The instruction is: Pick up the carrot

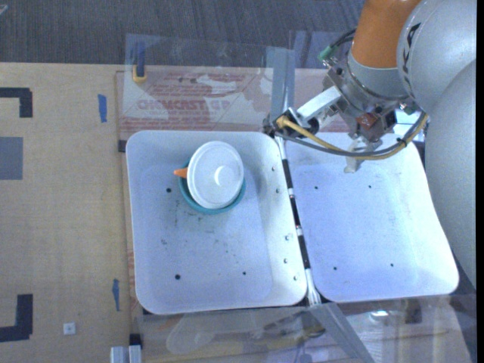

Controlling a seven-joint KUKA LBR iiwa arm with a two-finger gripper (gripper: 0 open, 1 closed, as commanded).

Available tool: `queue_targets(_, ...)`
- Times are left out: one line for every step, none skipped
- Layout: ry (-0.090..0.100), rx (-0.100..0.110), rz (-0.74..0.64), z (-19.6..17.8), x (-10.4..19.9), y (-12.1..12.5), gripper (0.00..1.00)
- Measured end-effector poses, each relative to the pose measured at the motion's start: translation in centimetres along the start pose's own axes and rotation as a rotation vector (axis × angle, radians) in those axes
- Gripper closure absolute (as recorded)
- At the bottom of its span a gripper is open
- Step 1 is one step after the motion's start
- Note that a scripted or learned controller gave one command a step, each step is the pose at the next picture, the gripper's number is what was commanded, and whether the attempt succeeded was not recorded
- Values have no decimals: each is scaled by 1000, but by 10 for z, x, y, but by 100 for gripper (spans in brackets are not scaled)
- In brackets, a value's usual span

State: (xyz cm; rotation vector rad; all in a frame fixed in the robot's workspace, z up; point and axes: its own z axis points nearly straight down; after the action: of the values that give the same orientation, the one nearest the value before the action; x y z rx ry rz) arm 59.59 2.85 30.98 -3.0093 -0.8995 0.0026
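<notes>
**A:** In the camera view, where was the carrot (181, 172) found?

**B:** It was seen in the left bin (151, 278), toward that bin's far edge. Only an orange tip was exposed, at the left of a white bowl (215, 174) that was stacked on a teal dish (212, 204). The rest was hidden under the bowl's rim, so whether it lay inside the dish or beside it could not be settled.

**A:** And the gripper (361, 146)?

**B:** It was placed above the far edge of the right bin (378, 233), well apart from the carrot, across the seam between the two bins. Whether it was released or clenched could not be told; nothing was seen held in it.

**A:** How was the step judged best done?

**B:** The reach was judged to be hardly begun. A crossing to the left bin was called for, with the descent made at the exposed tip, from the bowl's left side. The bowl's rim was reckoned the chief risk: if it were struck, the stack could be shoved and the carrot dragged along. A narrow grip on so small a tip was expected to slip easily.
</notes>
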Motion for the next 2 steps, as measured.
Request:
queue_targets(-2, 2, -63, -57, -72, -24, 0)
queue_targets(-1, 2, -137, 41, -131, -14, 0)
